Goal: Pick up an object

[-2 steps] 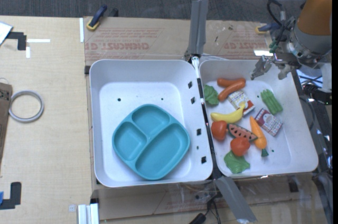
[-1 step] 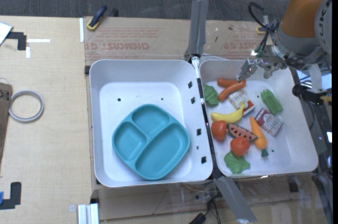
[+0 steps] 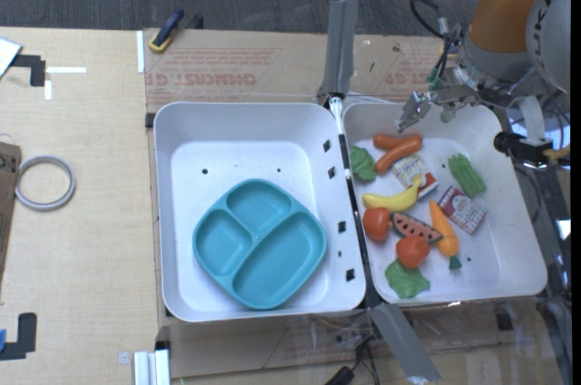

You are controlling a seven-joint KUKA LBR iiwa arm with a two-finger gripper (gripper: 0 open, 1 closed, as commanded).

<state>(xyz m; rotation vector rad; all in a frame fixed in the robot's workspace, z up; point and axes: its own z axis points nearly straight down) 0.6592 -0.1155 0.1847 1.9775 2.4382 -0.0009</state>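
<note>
Orange-banded arm reaches in from the right; its gripper (image 3: 419, 109) hangs over the right bin's (image 3: 508, 270) far edge, and I cannot tell how it is set. Just below it lie two sausages (image 3: 398, 149), then a banana (image 3: 396, 196) and tomato (image 3: 376, 222).
</note>
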